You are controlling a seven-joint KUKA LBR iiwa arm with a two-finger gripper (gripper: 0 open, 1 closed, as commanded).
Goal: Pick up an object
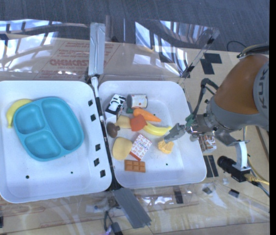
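The arm [238, 94] reached in from the right over the right bin [189, 155], and its gripper [174, 132] sat low at the right end of the toy pile, tip aimed left. Whether it was open or closed, I could not tell; it was too small and dark against the clutter. Right at its tip lay the banana [156, 129], long axis running left to right with a slight downward tilt toward the right, its right end pointing straight at the gripper. Just below that tip sat a cheese wedge [166, 146], close beside it. Above the banana the carrot [147, 115] lay on nearly the same line, tapering to the right. A red piece [137, 124] sat between the two at their left. Further back stood a can [138, 101] on its side, with a black-and-white block [115, 104] to its left. Down the pile were a yellow lump [121, 148], a red-and-white carton [140, 146] tilted on a diagonal, and a waffle [135, 166] nearest the front wall. A brown knob [112, 129] rested by the left wall. Over in the left bin [1, 180] a blue tray [49, 127] lay on a slant, with a second banana [14, 108] curving round its upper left corner.
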